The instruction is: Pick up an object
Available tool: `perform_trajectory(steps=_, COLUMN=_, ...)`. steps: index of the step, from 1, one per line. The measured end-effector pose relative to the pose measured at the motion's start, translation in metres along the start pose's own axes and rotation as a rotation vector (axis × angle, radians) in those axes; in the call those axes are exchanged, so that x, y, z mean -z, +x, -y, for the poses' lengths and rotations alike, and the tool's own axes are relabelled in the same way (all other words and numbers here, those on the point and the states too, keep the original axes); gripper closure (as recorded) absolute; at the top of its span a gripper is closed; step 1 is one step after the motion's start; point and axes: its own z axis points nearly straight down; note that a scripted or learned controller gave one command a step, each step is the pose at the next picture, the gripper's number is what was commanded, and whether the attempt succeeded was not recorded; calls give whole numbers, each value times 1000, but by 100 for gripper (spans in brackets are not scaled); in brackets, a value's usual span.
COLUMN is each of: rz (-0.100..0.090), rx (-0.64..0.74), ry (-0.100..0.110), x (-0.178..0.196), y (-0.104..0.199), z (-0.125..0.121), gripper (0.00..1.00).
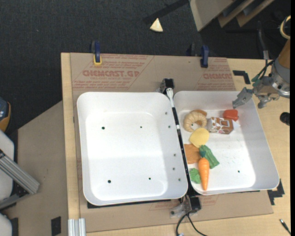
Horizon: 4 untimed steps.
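The right bin (pixel 258 152) holds several toy foods: a red piece (pixel 231 115), a brown and white block (pixel 220 125), a tan pretzel-like pastry (pixel 195 120), a yellow round piece (pixel 199 137), an orange slab (pixel 191 152), a green piece (pixel 209 156) and a carrot (pixel 203 173). My gripper (pixel 252 97) hangs above the bin's far right corner, just up and right of the red piece. Its fingers (pixel 240 98) are spread apart and nothing sits between them.
The left bin (pixel 92 138) lies beside the right one on a brown board (pixel 138 69). Two clamps (pixel 96 51) hold the board's far edge. A cable (pixel 171 99) runs between the bins. Shelving (pixel 230 11) stands at the back right.
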Motion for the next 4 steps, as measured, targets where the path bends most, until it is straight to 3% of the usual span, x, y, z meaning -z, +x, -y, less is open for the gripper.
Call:
perform_trajectory(steps=1, rz=-2, rx=6, ry=-7, x=-108, y=71, z=-34, gripper=0)
perform_trajectory(steps=2, rz=3, rx=-3, ry=-16, x=-99, y=75, z=18, gripper=0)
perform_trajectory(steps=3, rz=4, rx=-3, ry=-17, x=-100, y=105, z=56, gripper=0)
perform_trajectory(steps=4, rz=1, rx=-5, ry=-18, x=-100, y=92, z=100, gripper=0)
